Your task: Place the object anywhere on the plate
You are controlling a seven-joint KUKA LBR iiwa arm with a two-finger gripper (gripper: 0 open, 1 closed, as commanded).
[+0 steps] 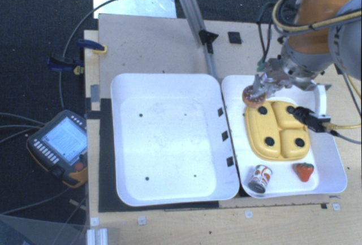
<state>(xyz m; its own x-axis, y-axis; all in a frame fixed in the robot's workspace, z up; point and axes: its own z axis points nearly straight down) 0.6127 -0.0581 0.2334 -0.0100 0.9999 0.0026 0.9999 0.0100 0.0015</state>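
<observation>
1. Because the arm reaches in from the right, the gripper (pixel 261 89) hangs over the upper left corner of the yellow divided plate (pixel 278 130), which lies in the right bin (pixel 334 170).
2. At the fingertips sits a small pinkish-brown ring, probably a toy doughnut (pixel 253 97); it is at the plate's edge, partly over the bin floor.
3. Whether the fingers are closed on the doughnut or merely poised above it I cannot tell; the gripper body hides the gap.
4. If it is carried, its position suggests a release just short of the plate, so a small move inward toward a compartment seems needed before letting go.
5. A small printed can (pixel 260 177) lies on its side and a toy strawberry (pixel 304 171) rests below the plate, both on the bin floor, apart from the plate and out of the gripper's way.
6. To the left lies the left bin (pixel 164 136).
</observation>
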